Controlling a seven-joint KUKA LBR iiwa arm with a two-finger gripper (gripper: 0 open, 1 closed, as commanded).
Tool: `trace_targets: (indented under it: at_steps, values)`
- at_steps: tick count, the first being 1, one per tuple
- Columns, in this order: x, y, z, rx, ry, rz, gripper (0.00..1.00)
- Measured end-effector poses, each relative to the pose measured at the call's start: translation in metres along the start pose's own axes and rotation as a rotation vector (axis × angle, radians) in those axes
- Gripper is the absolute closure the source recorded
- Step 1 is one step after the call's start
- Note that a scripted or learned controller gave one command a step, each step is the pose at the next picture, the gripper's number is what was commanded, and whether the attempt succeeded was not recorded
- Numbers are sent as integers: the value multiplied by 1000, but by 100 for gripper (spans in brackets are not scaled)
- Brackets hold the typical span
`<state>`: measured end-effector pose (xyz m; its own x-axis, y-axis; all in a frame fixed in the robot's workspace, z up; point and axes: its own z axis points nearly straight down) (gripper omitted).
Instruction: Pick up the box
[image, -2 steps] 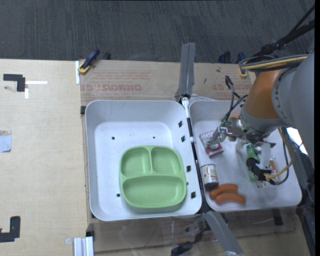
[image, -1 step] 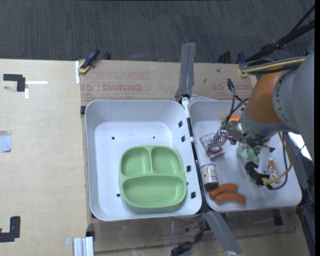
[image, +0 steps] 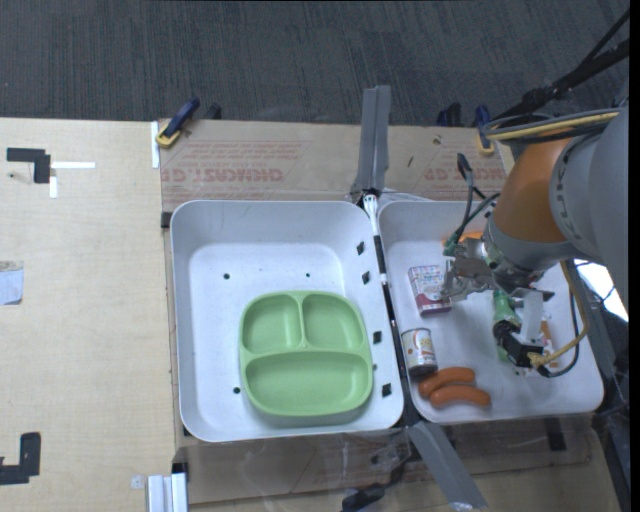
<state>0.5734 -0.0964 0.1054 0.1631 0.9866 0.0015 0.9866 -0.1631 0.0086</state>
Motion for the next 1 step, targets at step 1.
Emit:
trace_targets:
  at_steps: [1]
  values:
    - [0, 0, 0, 0, 0, 0, 0]
